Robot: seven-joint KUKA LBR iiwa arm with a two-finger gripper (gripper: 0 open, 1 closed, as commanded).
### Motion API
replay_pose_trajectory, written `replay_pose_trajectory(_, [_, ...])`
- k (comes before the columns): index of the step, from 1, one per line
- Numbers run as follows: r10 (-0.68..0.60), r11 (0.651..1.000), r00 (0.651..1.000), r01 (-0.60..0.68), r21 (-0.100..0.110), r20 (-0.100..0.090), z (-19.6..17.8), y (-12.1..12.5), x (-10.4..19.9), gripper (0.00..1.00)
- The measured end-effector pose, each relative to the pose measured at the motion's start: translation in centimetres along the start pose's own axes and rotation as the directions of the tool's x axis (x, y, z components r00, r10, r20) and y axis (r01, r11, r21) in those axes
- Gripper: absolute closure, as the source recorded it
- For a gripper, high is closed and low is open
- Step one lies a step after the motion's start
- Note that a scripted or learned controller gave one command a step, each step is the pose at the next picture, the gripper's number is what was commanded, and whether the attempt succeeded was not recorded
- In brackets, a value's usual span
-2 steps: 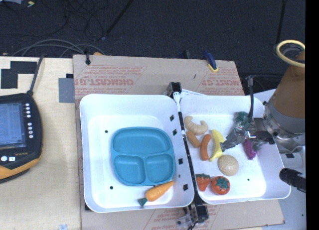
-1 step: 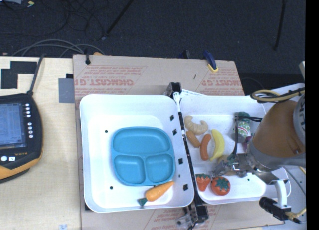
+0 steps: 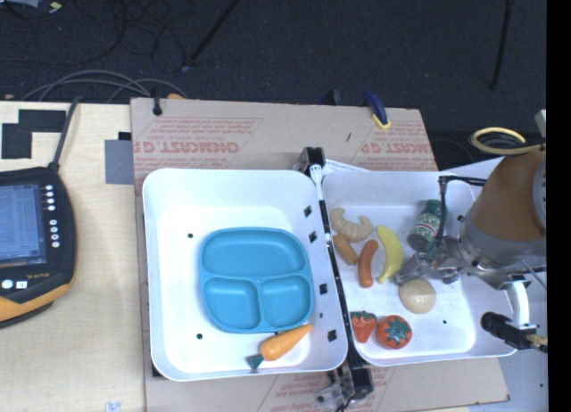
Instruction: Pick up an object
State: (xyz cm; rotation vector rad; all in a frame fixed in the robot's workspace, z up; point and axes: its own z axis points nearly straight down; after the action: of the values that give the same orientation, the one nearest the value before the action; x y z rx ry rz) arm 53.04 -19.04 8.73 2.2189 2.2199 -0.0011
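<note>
The right bin (image 3: pixel 455 334) holds a yellow banana (image 3: pixel 390 252), a reddish sausage (image 3: pixel 367 264), a tan croissant-shaped piece (image 3: pixel 352 226), a green bottle (image 3: pixel 429 221), a pale round onion-like ball (image 3: pixel 417 295), a tomato (image 3: pixel 393 332) and a small red pepper (image 3: pixel 362 325). My gripper (image 3: pixel 426 266) reaches in from the right and hangs low in this bin. It is between the banana and the bottle, just above the pale ball. Nothing is visibly held in it.
The left bin (image 3: pixel 169 223) holds a blue divided plate (image 3: pixel 256 278), with a carrot (image 3: pixel 284 344) near its front edge. A teach pendant (image 3: pixel 31 236) lies on the bench at far left. A black divider clamp (image 3: pixel 314 162) joins the bins.
</note>
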Motion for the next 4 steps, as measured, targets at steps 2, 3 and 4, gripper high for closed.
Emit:
replay_pose_trajectory(2, [-0.002,1.000,1.000,0.002,-0.002,-0.006,-0.2,-0.3,-2.2,0.00])
replay_pose_trajectory(3, [0.005,1.000,1.000,-0.005,-0.007,-0.004,-1.5,-0.3,-2.4,1.00])
replay_pose_trajectory(4, [-0.006,1.000,1.000,0.006,-0.009,-0.002,-15.2,-0.9,3.3,1.00])
